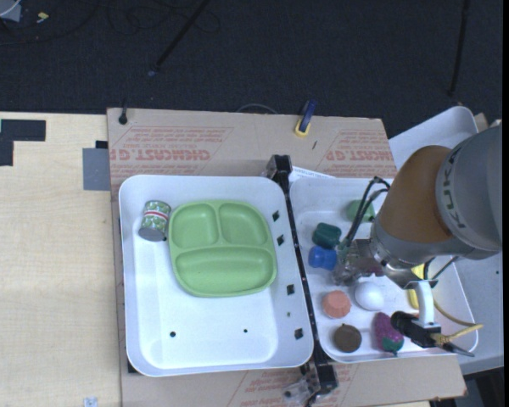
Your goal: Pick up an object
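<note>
**Caller:** Big picture first. What is on the bench?

**Arm:** Two white bins side by side. The left bin [153, 337] carries a green divided tray [222, 248] with a small can [155, 220] touching its upper left corner. I am reaching into the right bin [322, 346], where all the small pieces sit.

**Caller:** And your gripper?

**Arm:** My gripper [356, 265] hangs low over the middle of that bin, but my wrist covers it, so I cannot tell how it is set or whether anything is in it.

**Caller:** What is within reach?

**Arm:** A white ball [371, 296] just below me, a blue block [321, 258] and a dark green block [327, 233] to my left, an orange disc [337, 303], a brown ball [348, 338] and a purple piece [388, 332] nearer the front wall.

**Caller:** How do you do this well?

**Arm:** I judge the white ball or blue block closest. I would centre over one alone, come straight down, avoid nudging neighbours, and lift slowly.
</note>
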